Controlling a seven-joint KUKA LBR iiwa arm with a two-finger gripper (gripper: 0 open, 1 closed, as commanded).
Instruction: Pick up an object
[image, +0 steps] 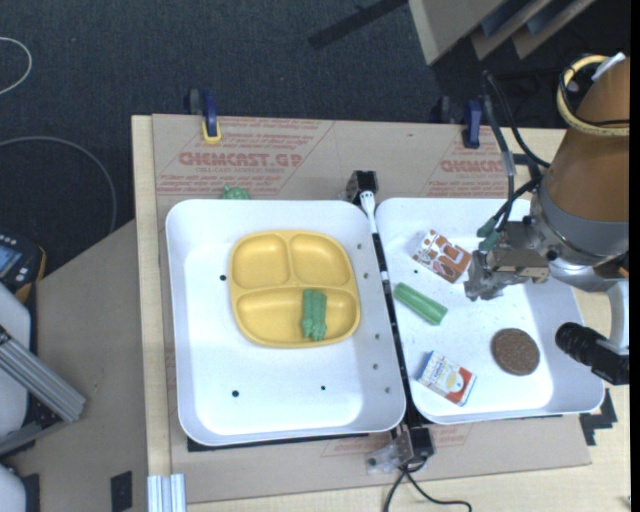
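My gripper (486, 283) hangs over the right bin (560, 400), just right of a red and white snack packet (441, 256). A green cylinder (419, 303) lies below and to the left of it. A round brown cookie (515, 351) lies below the gripper, and a small white carton (445, 377) lies near the bin's front. In the left bin (200, 300) a yellow divided plate (265, 265) holds a green pod-like piece (314, 315) in its front compartment. Nothing shows in the gripper.
Blue clamps (209, 112) (472, 125) grip the board's back edge. A black fitting (362, 185) sits between the bins at the back. A small green scrap (235, 193) lies behind the left bin. A black part (592, 350) juts in at the right.
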